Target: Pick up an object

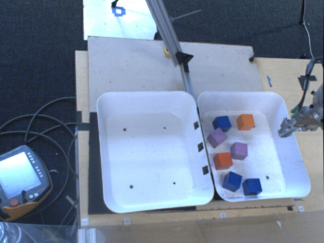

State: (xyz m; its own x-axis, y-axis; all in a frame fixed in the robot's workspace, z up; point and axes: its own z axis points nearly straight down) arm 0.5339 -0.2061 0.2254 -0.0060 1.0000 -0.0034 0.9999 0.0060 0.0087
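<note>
Two blue cubes sit nearest you in the right bin — gripper at its right rim, grasp unclear.

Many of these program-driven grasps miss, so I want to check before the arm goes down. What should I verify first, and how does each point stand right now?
1. Blocks to pick are in the right bin: ok, seven cubes.
2. A cube stands free of its neighbours: ok, the orange cube near the far wall has space around it.
3. Gripper is over a cube: not ok, it sits at the bin's right rim.
4. Gripper carries nothing: cannot tell.
5. The two blue cubes at the near wall are apart: not ok, they look touching.
</note>
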